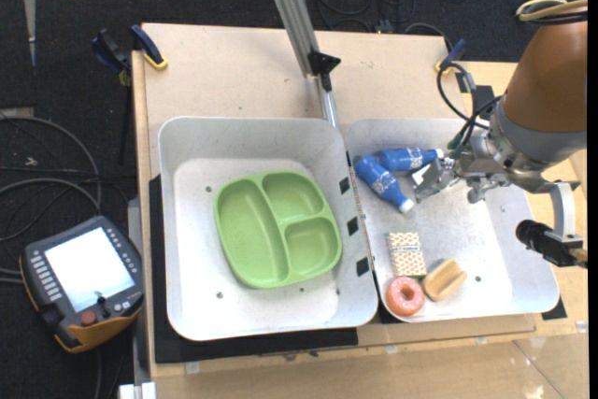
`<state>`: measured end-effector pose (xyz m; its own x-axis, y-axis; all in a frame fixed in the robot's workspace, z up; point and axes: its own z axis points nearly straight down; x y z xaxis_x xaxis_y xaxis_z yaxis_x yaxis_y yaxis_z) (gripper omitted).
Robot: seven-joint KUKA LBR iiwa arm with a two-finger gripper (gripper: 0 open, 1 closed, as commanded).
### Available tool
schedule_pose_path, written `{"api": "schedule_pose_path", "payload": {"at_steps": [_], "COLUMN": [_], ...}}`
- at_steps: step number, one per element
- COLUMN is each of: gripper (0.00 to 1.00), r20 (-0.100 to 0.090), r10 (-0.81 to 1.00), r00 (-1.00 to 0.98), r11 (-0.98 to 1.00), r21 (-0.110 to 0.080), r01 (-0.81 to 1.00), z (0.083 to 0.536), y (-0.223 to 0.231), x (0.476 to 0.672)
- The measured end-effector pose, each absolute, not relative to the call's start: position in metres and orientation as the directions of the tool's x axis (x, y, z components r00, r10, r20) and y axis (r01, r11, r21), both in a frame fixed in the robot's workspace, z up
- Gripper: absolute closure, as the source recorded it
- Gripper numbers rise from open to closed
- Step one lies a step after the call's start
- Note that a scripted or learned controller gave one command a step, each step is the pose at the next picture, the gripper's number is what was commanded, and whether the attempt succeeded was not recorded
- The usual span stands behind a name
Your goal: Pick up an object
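Observation:
In the right bin [523,290] two blue bottles lie together: one [384,181] slants toward the bin's left wall, the other [408,158] lies across its far end with a white cap. Toward the front lie a checkered wafer block [405,252], a pink donut [405,295] and a tan bread roll [445,279]. My gripper [450,186] hangs over the middle of this bin, just right of the bottles. Its fingers stand apart, one fingertip [423,184] close to the bottle's white cap, and nothing is between them.
The left bin [177,201] holds a green divided plate [277,228]. A metal pole [294,5] slants down to the divide between the bins. A teach pendant [82,280] sits off the bench at the left. My arm's orange band [561,61] fills the right side.

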<state>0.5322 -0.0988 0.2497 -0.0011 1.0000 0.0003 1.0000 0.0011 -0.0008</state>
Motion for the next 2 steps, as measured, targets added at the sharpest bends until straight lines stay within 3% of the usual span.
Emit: {"api": "schedule_pose_path", "payload": {"at_steps": [1,2], "gripper": [0.00,0.00], "r20": [0.000,0.000], "r10": [1.000,1.000], "r00": [-0.001,0.001], "r11": [0.001,-0.001], "r21": [0.000,-0.006], "r01": [1.000,1.000], "z": [0.250,0.202], "y": [-0.099,-0.106], "x": [0.532,0.527]}}
